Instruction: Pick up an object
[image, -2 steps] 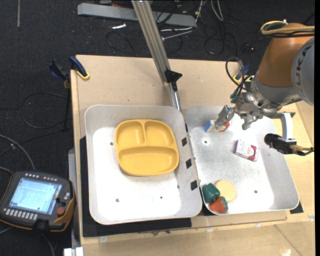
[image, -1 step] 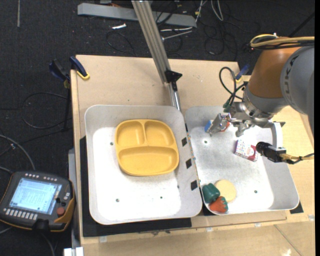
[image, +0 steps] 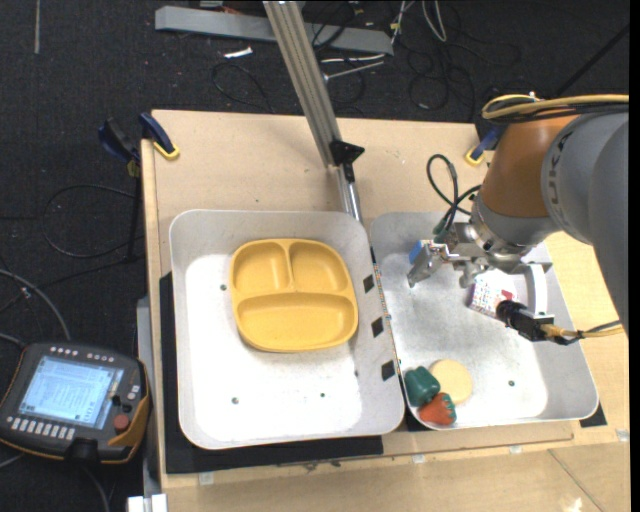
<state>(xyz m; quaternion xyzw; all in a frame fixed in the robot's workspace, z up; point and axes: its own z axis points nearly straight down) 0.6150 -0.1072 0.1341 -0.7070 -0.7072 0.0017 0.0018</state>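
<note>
My gripper (image: 445, 262) hangs over the back part of the right bin (image: 560, 385), below the arm's orange band. A small white object with pink print (image: 484, 295) lies just to its front right, partly under the wrist. In that bin's front left corner sit a green object (image: 421, 381), a red object (image: 437, 409) and a pale yellow disc (image: 453, 377), close together and well apart from the gripper. Nothing shows in the gripper's grasp.
A yellow divided plate (image: 294, 294) lies in the left bin (image: 200, 400). A metal pole (image: 312, 85) slants up from the wall between the bins. A black cable end (image: 520, 320) hangs beside the wrist. A teach pendant (image: 70, 398) lies off the bench at left.
</note>
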